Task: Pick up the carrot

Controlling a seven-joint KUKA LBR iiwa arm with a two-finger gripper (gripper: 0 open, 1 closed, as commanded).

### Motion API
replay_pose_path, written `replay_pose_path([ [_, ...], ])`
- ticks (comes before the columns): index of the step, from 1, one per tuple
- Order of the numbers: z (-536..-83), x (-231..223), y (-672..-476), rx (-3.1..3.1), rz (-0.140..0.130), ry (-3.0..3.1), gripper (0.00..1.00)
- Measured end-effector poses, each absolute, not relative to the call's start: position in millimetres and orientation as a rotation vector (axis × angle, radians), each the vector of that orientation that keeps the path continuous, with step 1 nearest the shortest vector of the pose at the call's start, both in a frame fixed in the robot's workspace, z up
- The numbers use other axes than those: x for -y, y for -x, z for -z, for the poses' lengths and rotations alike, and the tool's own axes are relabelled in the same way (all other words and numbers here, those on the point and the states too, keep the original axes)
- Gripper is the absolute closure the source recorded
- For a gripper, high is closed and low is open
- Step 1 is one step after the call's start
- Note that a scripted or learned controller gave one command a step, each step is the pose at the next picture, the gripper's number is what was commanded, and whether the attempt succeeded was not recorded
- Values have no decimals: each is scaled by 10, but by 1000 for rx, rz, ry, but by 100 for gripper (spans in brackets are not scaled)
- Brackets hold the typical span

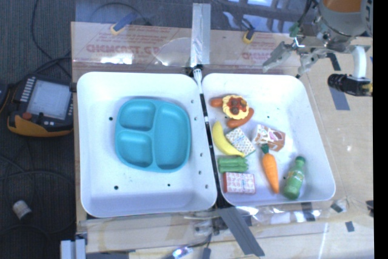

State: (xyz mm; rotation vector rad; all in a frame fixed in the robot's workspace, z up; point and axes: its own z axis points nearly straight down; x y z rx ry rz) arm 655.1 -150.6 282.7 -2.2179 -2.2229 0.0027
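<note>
One carrot (270, 172) in right bin, pincer (290, 61) (fingers spread) well apart, above rim.

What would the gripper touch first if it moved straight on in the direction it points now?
The gripper points left and down, near the right bin's far rim. It would probably meet that rim or the bare floor just inside first, not the carrot. Depth is unclear.

My way down to the carrot (270, 171) open from above, green bottle (294, 178) just beside its right, patterned box (239, 182) near its left, small carton (270, 138) crowding its top.
</note>
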Motion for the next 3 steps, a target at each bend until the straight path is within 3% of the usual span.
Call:
replay_pose_path([
  [1, -1758, 1390, -5703, 2077, -6, 2353, 0],
  [2, -1180, 1467, -5364, 2239, 24, 2243, 0],
  [3, -903, 1887, -4878, 2136, 7, 2326, 0],
])
